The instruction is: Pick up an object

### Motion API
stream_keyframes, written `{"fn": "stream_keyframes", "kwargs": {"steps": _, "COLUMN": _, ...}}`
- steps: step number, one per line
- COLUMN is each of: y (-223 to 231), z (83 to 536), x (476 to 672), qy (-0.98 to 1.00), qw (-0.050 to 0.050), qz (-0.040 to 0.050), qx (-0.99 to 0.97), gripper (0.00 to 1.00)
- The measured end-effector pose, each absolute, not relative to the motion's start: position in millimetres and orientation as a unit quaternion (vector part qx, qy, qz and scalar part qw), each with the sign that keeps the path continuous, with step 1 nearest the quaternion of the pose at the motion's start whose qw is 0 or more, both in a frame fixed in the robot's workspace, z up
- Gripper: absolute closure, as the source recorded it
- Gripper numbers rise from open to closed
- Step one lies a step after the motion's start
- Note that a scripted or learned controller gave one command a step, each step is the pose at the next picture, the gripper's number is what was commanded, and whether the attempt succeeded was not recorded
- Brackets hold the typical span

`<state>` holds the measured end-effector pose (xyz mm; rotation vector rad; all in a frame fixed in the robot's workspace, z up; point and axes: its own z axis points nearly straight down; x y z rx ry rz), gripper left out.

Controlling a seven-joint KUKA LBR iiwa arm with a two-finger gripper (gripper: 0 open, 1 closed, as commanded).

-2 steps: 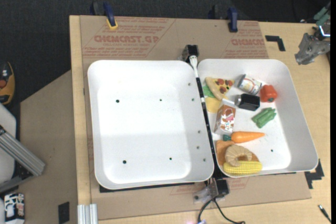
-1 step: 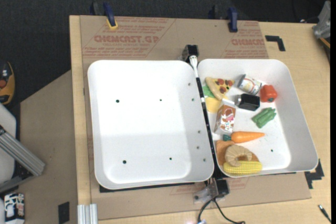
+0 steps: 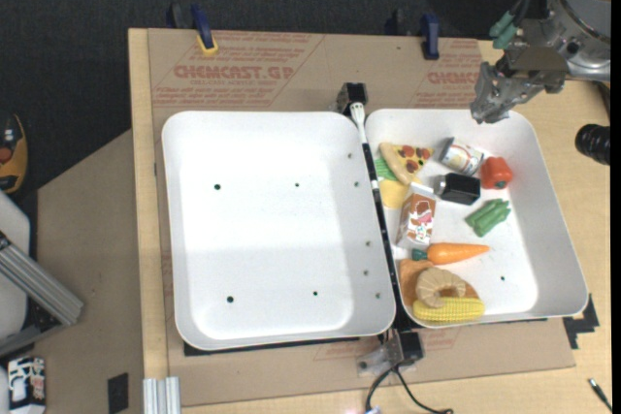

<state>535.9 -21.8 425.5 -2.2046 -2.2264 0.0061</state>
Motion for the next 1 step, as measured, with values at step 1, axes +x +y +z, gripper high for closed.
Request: {"fn": "stream_keyframes", "kwargs": {"steps": 1, "y": 24.0, "z": 542.4, "x": 534.1, "qy": -0.709, "qw": -0.005, "qz": -0.0062, "qx": -0.705, "gripper": 1.00}}
